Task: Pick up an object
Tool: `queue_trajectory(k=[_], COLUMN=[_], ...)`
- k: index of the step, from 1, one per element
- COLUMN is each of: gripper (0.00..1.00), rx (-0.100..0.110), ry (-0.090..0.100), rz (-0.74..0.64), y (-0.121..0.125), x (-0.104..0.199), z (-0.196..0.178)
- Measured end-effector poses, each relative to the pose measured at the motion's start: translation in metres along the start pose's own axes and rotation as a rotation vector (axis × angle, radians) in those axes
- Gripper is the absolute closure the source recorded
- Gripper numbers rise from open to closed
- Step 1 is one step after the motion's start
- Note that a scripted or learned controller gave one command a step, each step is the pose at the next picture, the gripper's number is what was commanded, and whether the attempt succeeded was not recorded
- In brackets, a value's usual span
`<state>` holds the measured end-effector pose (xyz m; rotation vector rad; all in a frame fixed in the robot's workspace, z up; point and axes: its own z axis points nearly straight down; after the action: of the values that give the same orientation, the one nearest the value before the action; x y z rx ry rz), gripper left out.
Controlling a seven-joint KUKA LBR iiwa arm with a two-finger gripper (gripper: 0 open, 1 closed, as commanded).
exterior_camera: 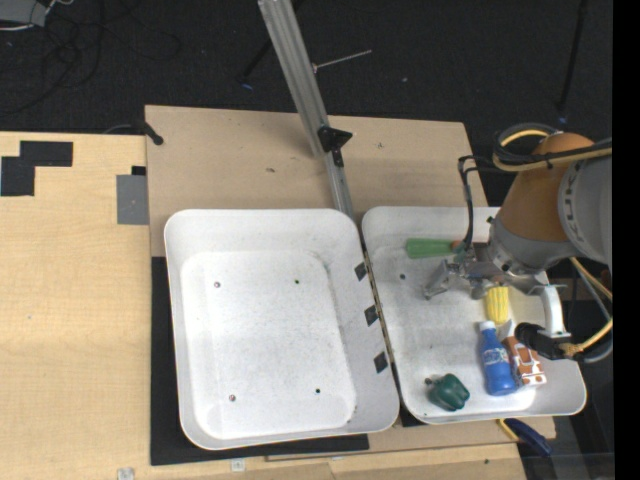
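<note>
Gripper (437, 284) low in the right white bin (420, 393), fingers spread wide, holding nothing; flat green plastic piece (429, 249) just beyond, long axis crosswise.

Arm (585, 213): rounded grey casing, broad orange band (535, 203) seen above wrist. Black and yellow cables (520, 140) looped beside orange section; more black cable (600, 333) seen lower down. Claw (440, 280): metallic grey, thin fingers, white bracket (552, 313) fitted nearby.

Arm (575, 203) cut by right edge
</note>
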<state>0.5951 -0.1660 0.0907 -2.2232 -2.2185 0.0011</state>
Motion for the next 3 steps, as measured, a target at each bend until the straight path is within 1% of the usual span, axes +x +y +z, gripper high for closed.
queue_trajectory(k=[1,2,3], gripper=[1.0,1.0,1.0], rx=[0.002,-0.003,-0.003], ry=[0.001,-0.001,-0.001], rz=[0.005,0.003,0.005], y=[-0.001,-0.002,-0.006], x=[-0.001,-0.008,-0.014], z=[-0.01,-0.055,-0.1])
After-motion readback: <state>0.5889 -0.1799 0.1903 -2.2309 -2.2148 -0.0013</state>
